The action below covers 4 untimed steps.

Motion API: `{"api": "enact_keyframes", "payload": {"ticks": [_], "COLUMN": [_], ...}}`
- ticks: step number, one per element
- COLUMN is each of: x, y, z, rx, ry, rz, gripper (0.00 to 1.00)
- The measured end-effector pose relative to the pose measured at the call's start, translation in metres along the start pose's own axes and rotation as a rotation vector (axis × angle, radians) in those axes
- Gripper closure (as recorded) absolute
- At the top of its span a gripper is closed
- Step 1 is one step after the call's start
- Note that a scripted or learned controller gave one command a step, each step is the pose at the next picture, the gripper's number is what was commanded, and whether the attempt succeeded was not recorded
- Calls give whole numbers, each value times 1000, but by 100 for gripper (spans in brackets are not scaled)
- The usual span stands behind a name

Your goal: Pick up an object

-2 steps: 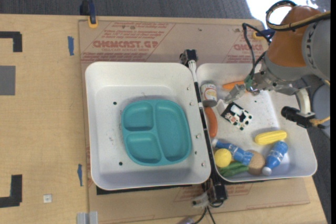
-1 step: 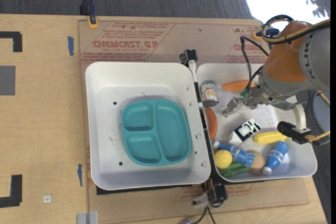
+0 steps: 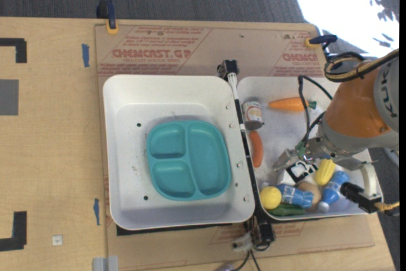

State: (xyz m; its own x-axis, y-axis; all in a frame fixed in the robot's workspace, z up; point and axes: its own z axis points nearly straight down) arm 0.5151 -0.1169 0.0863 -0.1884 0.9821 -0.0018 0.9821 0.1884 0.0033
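Camera view: gripper [image 3: 297, 160] low in right bin [image 3: 279, 91], grip state cannot tell. Corn [image 3: 325, 171] just right of gripper, lemon [image 3: 271, 197] below-left, sausage [image 3: 256, 148] left, carrot [image 3: 288, 105] above. Risk: crowded pile near gripper, likely bump or miss.

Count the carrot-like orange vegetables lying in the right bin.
2: one carrot near the bin's far wall, one darker carrot along its left wall. The arm may hide more.

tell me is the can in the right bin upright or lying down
Lying down: the can rests on its side on the right bin's floor, beside the divider, above the sausage.
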Motion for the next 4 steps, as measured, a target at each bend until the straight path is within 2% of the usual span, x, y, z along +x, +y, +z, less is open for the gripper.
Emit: {"api": "enact_keyframes", "payload": {"ticks": [1, 2, 3, 4], "x": [-1, -1, 18, 17], "y": [3, 2, -31, -28], "z": [-11, -11, 0, -12], "rx": [-7, -7, -5, -12], "ry": [-4, -3, -2, -5], "rz": [0, 0, 127, 126], "gripper": [100, 0, 0, 100]}}
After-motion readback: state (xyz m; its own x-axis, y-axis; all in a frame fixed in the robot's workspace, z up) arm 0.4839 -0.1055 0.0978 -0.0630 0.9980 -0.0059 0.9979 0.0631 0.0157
